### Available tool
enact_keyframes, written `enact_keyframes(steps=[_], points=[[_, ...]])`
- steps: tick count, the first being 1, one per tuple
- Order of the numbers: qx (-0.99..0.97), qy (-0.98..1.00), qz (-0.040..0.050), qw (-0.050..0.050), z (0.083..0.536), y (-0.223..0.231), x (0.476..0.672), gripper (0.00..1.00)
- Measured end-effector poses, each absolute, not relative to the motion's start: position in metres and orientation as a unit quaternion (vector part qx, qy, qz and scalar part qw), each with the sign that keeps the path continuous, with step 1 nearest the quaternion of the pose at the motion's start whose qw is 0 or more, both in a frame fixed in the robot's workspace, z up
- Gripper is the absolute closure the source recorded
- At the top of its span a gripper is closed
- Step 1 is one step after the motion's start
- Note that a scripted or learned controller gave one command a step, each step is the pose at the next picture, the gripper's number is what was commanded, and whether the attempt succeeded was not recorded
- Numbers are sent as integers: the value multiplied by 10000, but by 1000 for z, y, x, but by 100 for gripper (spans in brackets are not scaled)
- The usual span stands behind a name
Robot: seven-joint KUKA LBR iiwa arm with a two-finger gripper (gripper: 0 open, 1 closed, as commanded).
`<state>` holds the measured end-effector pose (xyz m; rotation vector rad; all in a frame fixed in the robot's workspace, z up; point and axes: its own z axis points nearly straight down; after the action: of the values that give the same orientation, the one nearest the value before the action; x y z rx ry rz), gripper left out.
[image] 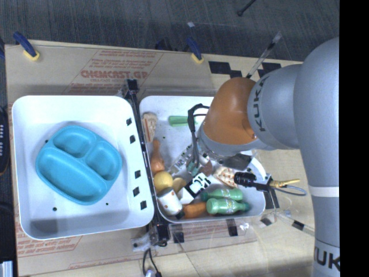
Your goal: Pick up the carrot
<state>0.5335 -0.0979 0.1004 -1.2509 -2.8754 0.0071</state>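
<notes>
Two white bins (pixel 23 172) on cardboard-covered bench (pixel 104 68), dark floor (pixel 115 4) beyond

Cardboard sheet (pixel 109 68) with red print covers the bench, blue clamps (pixel 26 46) pinning its top edge. Dark ribbed flooring (pixel 115 7) along the frame's top.

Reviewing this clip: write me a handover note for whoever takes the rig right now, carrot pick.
End effector: low in the right bin, among the clutter; the wrist hides its fingers, so no grasp is confirmed.
Carrot: lying at the right bin's near edge, between a small white bottle and a green bottle, apart from the end effector.
Left bin: holds a blue divided plate.
Done: arm lowered into the bin.
Left: grasp and lift the carrot.
</notes>
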Motion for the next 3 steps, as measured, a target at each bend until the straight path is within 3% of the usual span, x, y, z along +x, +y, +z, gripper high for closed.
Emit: enact_keyframes(steps=[1,2,3], points=[[-3994,-9168,23,28,100,-98,534,0],[-6170,-7870,-4,-8,94,-120,556,0],[-6678,-7443,-5,-20,94,-104,524,0]])
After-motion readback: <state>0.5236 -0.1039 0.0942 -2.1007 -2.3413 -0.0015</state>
